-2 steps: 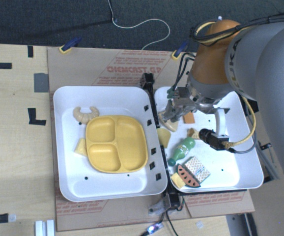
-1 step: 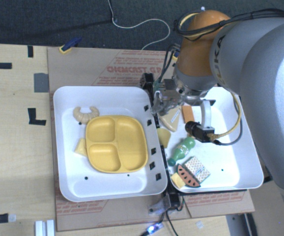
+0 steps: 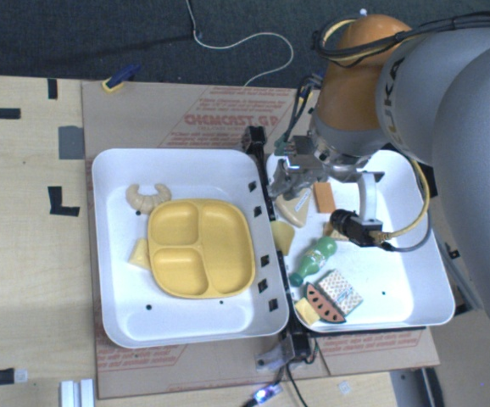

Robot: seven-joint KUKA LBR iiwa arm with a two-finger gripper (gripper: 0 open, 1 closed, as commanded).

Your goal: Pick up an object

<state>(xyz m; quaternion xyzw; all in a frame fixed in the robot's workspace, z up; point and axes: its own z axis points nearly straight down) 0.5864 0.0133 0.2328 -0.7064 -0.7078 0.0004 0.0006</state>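
Camera view puts my tool (image 3: 294, 179) low over the near-left corner of the right bin (image 3: 414, 308), just above a pale wedge-shaped piece (image 3: 293, 209) that lies against the divider between the bins. The wrist blocks my sight of the tips, so I cannot tell their state, and nothing shows as gripped.

My pick target is that pale wedge, with an orange block (image 3: 323, 197) just beside it. To do this step well, I judge I should drop straight down, keep clear of the bin wall, and centre on the wedge so its sloped faces don't squirt it sideways; a narrow, flat-sided grip across its short width looks safest.

Nearer the front of the same bin lie a green bottle (image 3: 314, 259), smooth and rounded and likely to roll, a watermelon slice toy (image 3: 324, 303) with a red face and dark rind, and a speckled flat packet (image 3: 342, 290).

The left bin (image 3: 114, 253) holds a yellow divided plate (image 3: 201, 247), glossy moulded plastic with three compartments, and a tan curved piece (image 3: 147, 196) near its upper edge. Both bins rest on cardboard (image 3: 219, 117) over the tabletop (image 3: 25, 244).
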